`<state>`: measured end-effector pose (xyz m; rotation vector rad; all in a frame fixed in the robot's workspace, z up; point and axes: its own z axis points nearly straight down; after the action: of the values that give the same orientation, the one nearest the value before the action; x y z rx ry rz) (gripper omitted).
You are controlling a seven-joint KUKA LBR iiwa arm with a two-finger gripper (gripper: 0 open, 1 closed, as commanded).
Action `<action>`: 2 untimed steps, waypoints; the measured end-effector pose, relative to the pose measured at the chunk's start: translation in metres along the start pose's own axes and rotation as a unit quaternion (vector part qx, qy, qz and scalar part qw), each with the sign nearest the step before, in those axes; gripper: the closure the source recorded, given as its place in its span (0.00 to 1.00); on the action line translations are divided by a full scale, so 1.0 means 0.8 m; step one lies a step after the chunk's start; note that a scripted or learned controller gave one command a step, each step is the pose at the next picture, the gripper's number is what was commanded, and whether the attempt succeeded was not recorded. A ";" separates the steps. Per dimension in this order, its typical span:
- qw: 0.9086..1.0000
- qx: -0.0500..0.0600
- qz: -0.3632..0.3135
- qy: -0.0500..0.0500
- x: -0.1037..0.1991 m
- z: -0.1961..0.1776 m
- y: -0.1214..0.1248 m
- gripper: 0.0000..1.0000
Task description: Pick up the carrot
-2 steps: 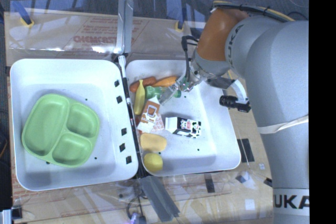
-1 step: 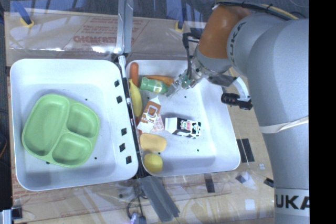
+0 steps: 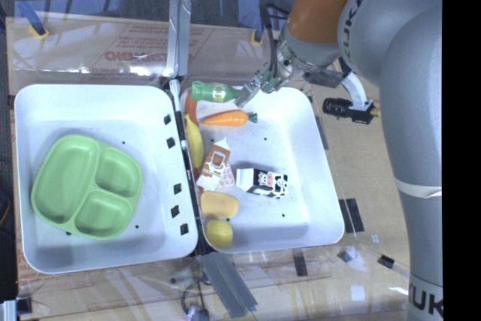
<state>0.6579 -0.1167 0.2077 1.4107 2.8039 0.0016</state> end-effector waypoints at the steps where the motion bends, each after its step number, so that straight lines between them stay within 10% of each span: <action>1: 1.000 0.001 0.000 0.001 0.000 0.001 0.000 0.00; 2: 0.994 0.003 -0.114 0.003 -0.009 0.146 -0.010 0.00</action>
<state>0.6562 -0.1273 0.0911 1.0854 2.9533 -0.0024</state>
